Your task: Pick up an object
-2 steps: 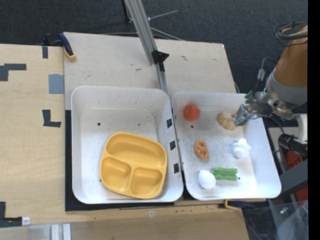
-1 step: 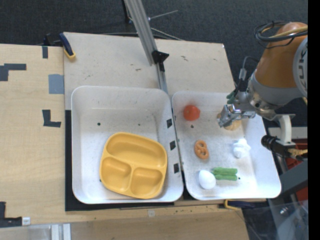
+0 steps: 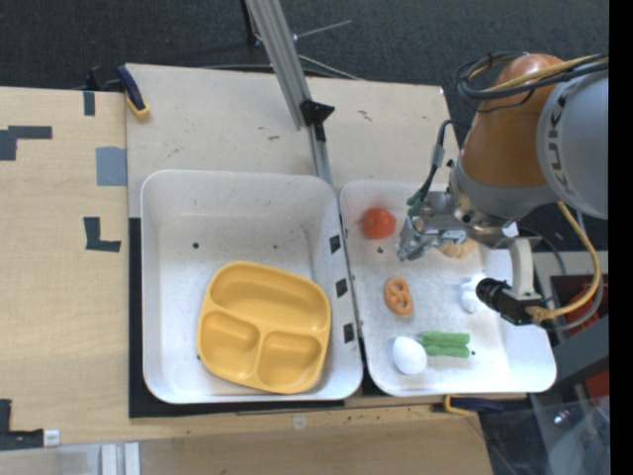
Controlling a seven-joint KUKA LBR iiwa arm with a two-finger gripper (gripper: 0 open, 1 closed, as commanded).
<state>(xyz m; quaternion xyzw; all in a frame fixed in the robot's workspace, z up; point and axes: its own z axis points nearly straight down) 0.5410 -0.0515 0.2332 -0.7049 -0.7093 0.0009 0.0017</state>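
Observation:
My gripper [image 3: 415, 241] hangs over the back half of the right bin [image 3: 524, 364], just right of a red tomato-like ball [image 3: 377, 223]. No object shows in its grasp. A tan object [image 3: 459, 248] peeks out from under the wrist to its right. In front of the gripper lies an orange pretzel-shaped piece [image 3: 398, 296]. Nearer the bin's front edge rest a white egg [image 3: 408, 354] and a green pea pod [image 3: 444, 343]. A small white object [image 3: 469, 295] sits at the right, beside a black part of the arm.
The left bin [image 3: 168, 265] holds a yellow divided tray [image 3: 263, 326] in its front half. A grey metal pole [image 3: 287, 57] slants down to the wall between the bins. Cables and the arm's body crowd the right bin's right side.

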